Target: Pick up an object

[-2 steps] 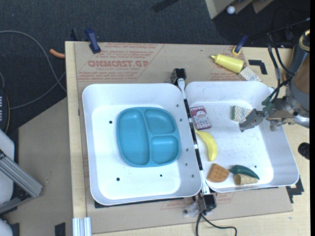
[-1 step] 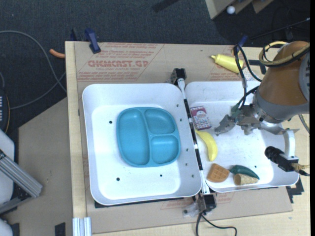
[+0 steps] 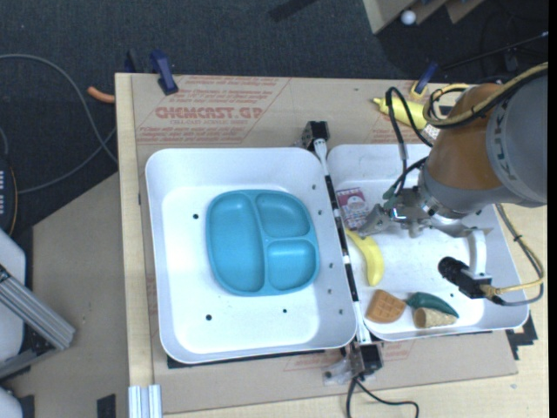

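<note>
The gripper (image 3: 385, 219) is seen low in the right bin (image 3: 409, 270), seemingly just above the banana (image 3: 371, 259), and its opening cannot be told, so the banana may be pushed aside by a misplaced closing instead of being taken.

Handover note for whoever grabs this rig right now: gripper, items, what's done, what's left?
Gripper: low in the right bin, beside the packet and above the banana; nothing visibly held.
Items: a brown piece and a green piece lie at that bin's near edge; a blue plate sits in the left bin.
Done: no pick yet.
Left: grasp one object and lift it.
</note>
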Robot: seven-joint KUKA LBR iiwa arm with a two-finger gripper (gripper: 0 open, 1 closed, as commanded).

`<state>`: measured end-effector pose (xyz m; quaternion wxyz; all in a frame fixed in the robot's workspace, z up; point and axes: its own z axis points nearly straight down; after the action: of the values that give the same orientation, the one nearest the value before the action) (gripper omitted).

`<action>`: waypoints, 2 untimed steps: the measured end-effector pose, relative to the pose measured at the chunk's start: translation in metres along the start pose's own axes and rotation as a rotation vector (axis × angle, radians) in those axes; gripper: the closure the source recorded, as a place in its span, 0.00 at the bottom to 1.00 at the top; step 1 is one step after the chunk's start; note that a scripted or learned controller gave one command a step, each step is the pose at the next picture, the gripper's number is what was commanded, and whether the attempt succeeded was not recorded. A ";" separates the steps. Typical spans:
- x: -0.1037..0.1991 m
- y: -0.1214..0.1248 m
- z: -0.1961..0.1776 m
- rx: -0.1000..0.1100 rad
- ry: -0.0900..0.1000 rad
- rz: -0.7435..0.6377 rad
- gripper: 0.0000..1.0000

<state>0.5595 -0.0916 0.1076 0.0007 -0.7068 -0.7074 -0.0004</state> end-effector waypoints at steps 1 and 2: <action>-0.002 -0.034 0.020 0.002 0.000 0.002 0.00; -0.001 -0.033 0.010 0.000 -0.001 0.002 1.00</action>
<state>0.5261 -0.0931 0.0974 0.0004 -0.7077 -0.7065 -0.0001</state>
